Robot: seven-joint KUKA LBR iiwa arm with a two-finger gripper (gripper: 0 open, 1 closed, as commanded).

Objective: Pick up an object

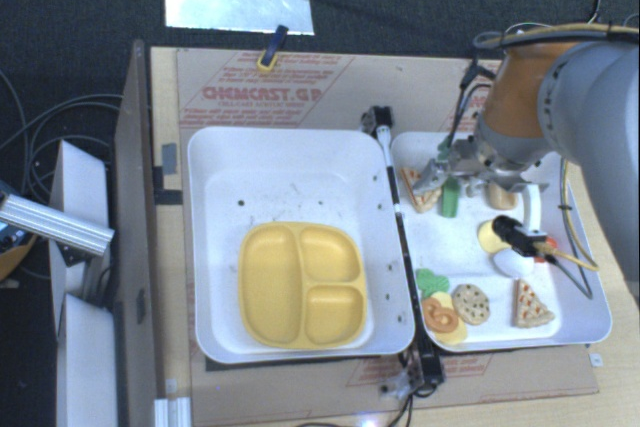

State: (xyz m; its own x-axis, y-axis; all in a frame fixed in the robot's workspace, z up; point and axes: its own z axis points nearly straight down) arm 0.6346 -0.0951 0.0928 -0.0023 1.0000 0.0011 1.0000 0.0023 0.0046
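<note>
while the tool (447, 177), its grip unclear, hovers in the right bin (585, 315), a smooth green cylinder (449, 199) stands just beneath it.

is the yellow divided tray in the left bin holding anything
Empty: all three compartments of the yellow tray show bare yellow; it lies flat in the left bin.

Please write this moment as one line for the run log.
arm: over right bin | gripper: low beside green piece | grasp: unclear | yellow tray: in left bin

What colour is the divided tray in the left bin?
Pale yellow: the divided tray shows plainly in the camera view, lying in the left bin.
</note>
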